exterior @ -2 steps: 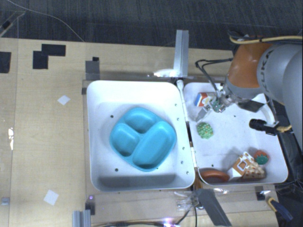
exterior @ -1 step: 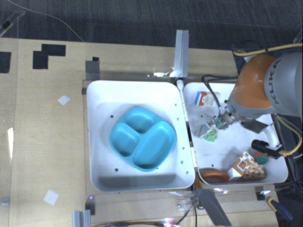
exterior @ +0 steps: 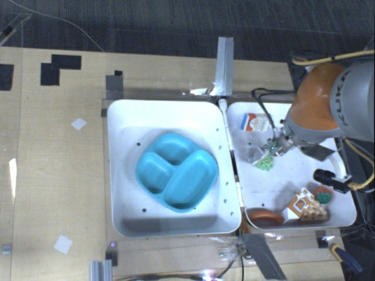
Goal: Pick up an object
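Seemingly fingers (exterior: 270, 149) over green object (exterior: 264, 162)

The two bins (exterior: 117, 157) are presenting smooth white plastic with a faint sheen. The divided dish (exterior: 176, 171) is showing glossy turquoise plastic. The worktop (exterior: 53, 168) is displaying pale, matt wood-grain laminate. The upright post (exterior: 224, 63) is appearing as brushed metal. The arm's band (exterior: 313, 101) is showing smooth, satin orange casing.
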Robot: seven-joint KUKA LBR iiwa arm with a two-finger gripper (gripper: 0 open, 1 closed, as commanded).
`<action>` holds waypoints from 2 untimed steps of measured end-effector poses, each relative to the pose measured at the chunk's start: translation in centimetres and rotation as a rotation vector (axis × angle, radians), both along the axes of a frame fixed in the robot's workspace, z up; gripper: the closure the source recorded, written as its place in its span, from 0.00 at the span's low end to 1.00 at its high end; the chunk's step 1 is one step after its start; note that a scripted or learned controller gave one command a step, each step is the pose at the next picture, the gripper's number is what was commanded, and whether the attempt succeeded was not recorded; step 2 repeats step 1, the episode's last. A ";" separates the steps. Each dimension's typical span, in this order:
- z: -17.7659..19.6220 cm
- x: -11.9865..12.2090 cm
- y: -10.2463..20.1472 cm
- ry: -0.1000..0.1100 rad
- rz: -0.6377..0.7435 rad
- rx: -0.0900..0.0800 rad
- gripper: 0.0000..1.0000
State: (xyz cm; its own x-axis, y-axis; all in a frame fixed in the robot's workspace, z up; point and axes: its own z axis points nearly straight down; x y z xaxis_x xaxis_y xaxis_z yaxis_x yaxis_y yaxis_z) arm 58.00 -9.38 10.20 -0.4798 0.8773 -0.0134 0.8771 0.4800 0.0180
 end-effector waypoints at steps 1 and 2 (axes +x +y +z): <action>8.5 4.6 4.1 0.015 -0.029 0.003 1.00; 8.5 4.6 4.1 0.015 -0.029 0.003 1.00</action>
